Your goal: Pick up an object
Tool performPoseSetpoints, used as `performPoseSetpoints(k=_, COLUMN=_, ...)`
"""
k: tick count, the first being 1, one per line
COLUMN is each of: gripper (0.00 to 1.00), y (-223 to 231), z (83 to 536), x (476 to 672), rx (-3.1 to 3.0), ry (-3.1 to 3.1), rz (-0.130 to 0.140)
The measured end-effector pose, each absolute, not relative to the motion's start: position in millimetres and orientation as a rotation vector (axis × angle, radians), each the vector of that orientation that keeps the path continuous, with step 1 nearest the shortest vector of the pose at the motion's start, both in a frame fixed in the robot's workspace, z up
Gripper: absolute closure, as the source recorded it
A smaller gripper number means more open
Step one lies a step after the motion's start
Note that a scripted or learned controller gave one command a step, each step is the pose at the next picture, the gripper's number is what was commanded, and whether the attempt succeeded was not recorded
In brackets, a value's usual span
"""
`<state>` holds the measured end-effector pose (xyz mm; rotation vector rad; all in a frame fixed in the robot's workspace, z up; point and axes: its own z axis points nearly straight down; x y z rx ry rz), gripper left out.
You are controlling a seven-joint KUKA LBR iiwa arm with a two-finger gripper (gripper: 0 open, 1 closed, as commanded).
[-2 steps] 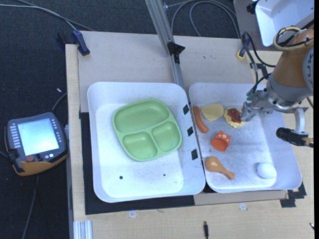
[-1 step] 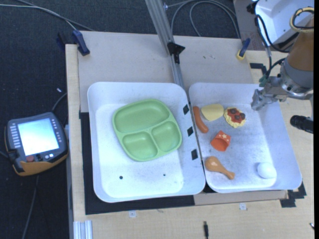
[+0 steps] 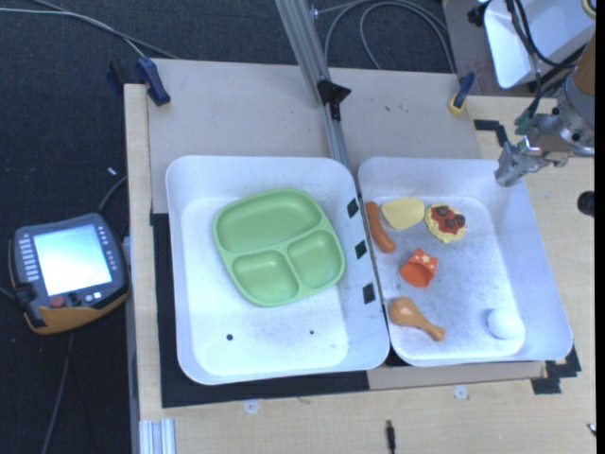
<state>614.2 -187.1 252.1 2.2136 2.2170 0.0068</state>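
Arm (image 3: 579,112) at far right: grey metal wrist section, orange band just visible above it. Black cables loop along it. Gripper (image 3: 509,172): small, silvery-grey, blocky; finer detail too blurred to read.

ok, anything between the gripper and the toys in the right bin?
Nothing visible. The gripper sits over the right bin's far right corner. The pizza slice, cheese wedge, sausage, red block, drumstick and white egg all lie exposed and spread apart.
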Motion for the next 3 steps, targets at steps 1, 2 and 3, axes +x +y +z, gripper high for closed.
performPoseSetpoints(k=1, gripper=1.0, y=-187, z=250, x=614.9, rx=2.217, ry=2.221, rz=0.002)
performPoseSetpoints(k=2, gripper=1.0, y=-140, z=252, x=609.7, rx=2.218, ry=2.228, rz=0.0)
performPoseSetpoints(k=3, gripper=1.0, y=-79, z=240, x=603.1, rx=2.218, ry=2.231, rz=-0.001)
